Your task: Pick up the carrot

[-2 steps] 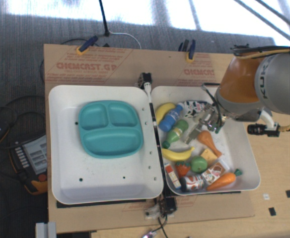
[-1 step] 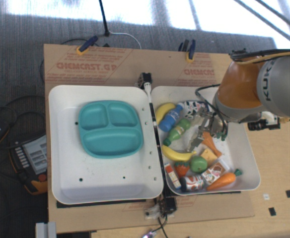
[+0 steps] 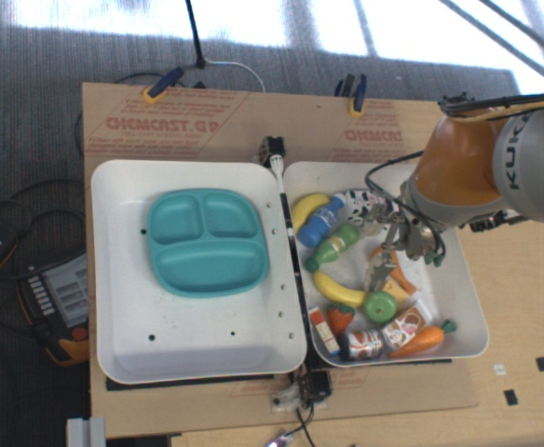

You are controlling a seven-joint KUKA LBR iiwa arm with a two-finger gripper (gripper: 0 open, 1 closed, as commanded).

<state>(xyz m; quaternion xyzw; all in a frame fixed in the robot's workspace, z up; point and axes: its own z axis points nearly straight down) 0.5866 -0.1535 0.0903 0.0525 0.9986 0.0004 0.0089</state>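
From the camera view, my jaws [image 3: 384,270] hang low in the right bin [image 3: 472,319], over the green apple [image 3: 379,307] and banana [image 3: 339,291]; whether they are open I cannot tell. The carrot [image 3: 419,341] lies lower right, near the bin's front wall. I judge this the approach step: next I must shift toward the frame's bottom right and descend.
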